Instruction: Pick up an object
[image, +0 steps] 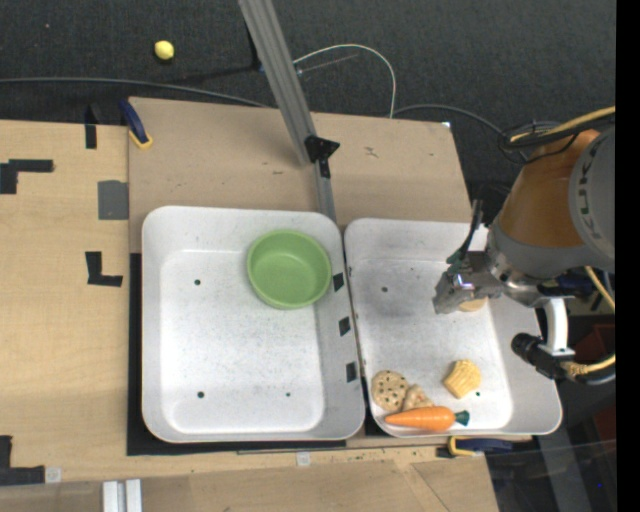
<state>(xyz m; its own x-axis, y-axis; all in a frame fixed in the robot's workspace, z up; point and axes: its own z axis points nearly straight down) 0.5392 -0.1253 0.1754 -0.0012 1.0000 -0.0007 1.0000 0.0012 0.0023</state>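
Two bins side by side: the left bin (170, 330) holds a bowl (289, 268) in its far right part; the right bin (400, 260) holds a cookie (388, 387), a carrot (425, 420) and a corn piece (461, 379) along its near edge.

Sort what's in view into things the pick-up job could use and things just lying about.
For the job: gripper, carrot, cookie, yellow piece, green bowl, right bin, left bin.

Lying about: yellow ball, blue clamp, metal pole, white cable.
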